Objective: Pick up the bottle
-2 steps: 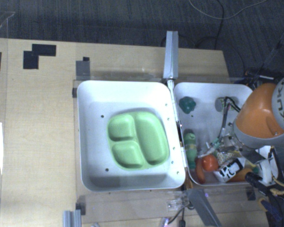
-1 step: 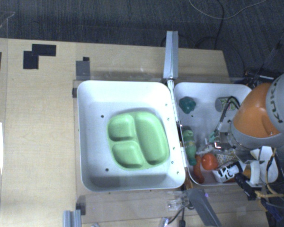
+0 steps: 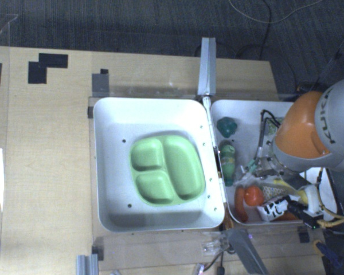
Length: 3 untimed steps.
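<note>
The bottle [image 3: 227, 163] is small and green with a pale label. It lies lengthwise along the left wall of the right bin [image 3: 246, 112]. The grey arm with its orange band [image 3: 298, 132] reaches in from the right and hangs over the middle of that bin. My gripper [image 3: 259, 168] points down just right of the bottle, a short gap away, above a red-orange ball [image 3: 253, 196]. The wrist hides much of the gripper.
A teal object [image 3: 227, 126] lies behind the bottle. A red item [image 3: 239, 206], a white and black pack [image 3: 273, 208] and a yellow piece [image 3: 286, 185] crowd the near end of the right bin. The left bin [image 3: 112, 153] holds a green divided plate [image 3: 167, 169].
</note>
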### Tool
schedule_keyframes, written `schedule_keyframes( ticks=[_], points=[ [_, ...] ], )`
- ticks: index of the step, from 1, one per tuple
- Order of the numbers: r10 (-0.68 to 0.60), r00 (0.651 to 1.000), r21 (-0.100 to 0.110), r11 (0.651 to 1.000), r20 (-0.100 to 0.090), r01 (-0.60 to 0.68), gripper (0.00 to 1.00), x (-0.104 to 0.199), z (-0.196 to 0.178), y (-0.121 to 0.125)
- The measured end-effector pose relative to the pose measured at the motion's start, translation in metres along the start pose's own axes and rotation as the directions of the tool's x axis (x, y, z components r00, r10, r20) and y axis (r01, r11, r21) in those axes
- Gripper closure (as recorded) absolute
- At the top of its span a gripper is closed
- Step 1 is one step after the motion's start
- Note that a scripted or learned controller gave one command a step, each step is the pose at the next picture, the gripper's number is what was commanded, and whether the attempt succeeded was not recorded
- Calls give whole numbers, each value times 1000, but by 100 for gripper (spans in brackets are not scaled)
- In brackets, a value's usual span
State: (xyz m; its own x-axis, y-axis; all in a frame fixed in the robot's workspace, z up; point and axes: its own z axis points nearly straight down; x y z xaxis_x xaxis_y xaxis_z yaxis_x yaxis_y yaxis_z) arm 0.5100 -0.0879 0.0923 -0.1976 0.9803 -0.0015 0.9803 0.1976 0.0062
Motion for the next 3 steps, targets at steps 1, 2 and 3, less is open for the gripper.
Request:
schedule_keyframes(
  ticks=[1,2,3],
  points=[
    [218,976,-5,976,0,-218,0,-8,3,49],
    [210,978,-12,978,-1,-210,100,-7,-9,52],
    [384,923,1,923,0,-384,100,50,-151,58]
  ],
)
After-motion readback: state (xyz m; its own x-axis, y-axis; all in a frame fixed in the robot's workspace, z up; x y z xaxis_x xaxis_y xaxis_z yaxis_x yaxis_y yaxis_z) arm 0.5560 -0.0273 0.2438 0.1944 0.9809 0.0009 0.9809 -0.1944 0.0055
